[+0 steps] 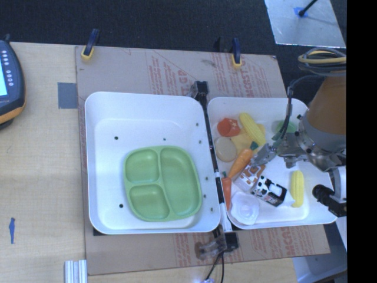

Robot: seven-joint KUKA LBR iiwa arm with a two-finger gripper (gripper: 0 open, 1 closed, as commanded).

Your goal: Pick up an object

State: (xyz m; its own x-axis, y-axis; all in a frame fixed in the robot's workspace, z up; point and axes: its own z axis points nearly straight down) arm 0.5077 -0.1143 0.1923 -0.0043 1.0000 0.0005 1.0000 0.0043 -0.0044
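The pick is not yet made. The arm reaches in from the right and its gripper point(263, 156) sits low over the right bin point(306, 214), among the toy food heaped there — just beside an orange carrot point(240, 163) and above a small printed packet point(252, 177). Whether the gripper is spread or pinched I cannot tell; its tips blend into the clutter beneath, and nothing can be seen caught between them. So what remains, by my judgement, is the whole grasp and the lift.

Candidates lie close together: a corn cob point(253, 128) and a red tomato-like piece point(228, 127) toward the far side of the bin, a pale round disc point(225, 150) beside the carrot, a black-and-white carton point(270, 191), a white cup point(244, 207) at the near edge, and a second yellow piece point(297, 187) to the right. The left bin point(106, 158) holds a green divided plate point(162, 183).

The arm's bulk hides the bin's far right corner — a green shape there is too covered to name.
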